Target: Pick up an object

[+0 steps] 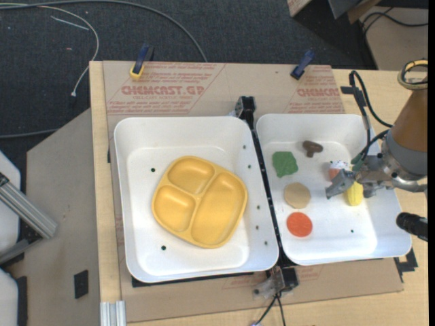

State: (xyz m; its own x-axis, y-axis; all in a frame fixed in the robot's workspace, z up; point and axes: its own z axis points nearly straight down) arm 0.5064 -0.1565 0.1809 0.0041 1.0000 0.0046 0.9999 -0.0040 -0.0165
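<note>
Crowded right bin (319, 250): gripper (343, 185), jaws' state unclear, hovers by yellow piece (355, 195) and could nudge it away, missing the grasp.

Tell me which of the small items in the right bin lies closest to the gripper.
The yellow piece, right beside the gripper. The tan disc, red disc, green piece and brown piece lie farther left.

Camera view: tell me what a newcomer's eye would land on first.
The big yellow divided plate lying in the left bin stands out first. Next, the right bin with small items: a green piece, a tan disc, a red-orange disc, and the claw beside a yellow piece.
</note>
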